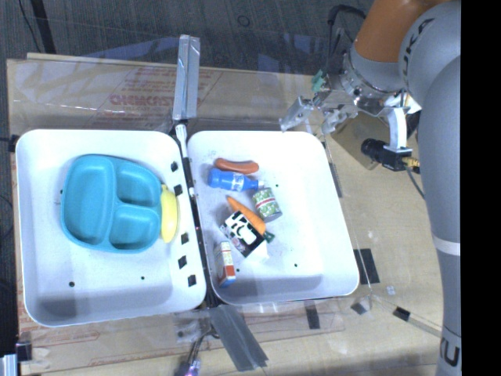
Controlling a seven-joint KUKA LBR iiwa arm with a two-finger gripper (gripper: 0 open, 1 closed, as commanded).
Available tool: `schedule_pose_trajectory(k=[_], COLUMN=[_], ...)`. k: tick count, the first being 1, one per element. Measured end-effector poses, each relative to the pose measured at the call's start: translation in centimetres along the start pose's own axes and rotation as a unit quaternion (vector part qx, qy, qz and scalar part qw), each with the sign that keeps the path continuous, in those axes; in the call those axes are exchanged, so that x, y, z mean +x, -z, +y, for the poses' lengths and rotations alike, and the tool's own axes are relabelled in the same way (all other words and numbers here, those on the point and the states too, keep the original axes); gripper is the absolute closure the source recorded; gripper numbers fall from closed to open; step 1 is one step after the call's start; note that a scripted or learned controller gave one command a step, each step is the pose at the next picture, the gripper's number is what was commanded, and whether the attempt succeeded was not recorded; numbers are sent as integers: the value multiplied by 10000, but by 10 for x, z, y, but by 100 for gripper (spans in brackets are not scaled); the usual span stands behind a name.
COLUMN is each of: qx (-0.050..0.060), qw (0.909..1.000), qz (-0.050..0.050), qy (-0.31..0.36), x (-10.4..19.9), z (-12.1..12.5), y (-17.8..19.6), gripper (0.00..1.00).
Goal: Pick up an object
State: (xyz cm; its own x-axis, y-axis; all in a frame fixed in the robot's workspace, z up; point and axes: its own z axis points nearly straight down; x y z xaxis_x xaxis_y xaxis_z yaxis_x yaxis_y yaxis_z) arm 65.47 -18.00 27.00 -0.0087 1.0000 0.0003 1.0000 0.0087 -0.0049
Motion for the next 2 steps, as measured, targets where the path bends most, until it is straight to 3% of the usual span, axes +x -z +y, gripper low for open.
schedule_pose_trajectory(k=[1, 2], qx=[10, -19], qw=[9993, 10000], qz=[5, 0], qy=[-384, 41], x=[15, 27], z=[-93, -95], y=[-124, -178], gripper=[0, 0])
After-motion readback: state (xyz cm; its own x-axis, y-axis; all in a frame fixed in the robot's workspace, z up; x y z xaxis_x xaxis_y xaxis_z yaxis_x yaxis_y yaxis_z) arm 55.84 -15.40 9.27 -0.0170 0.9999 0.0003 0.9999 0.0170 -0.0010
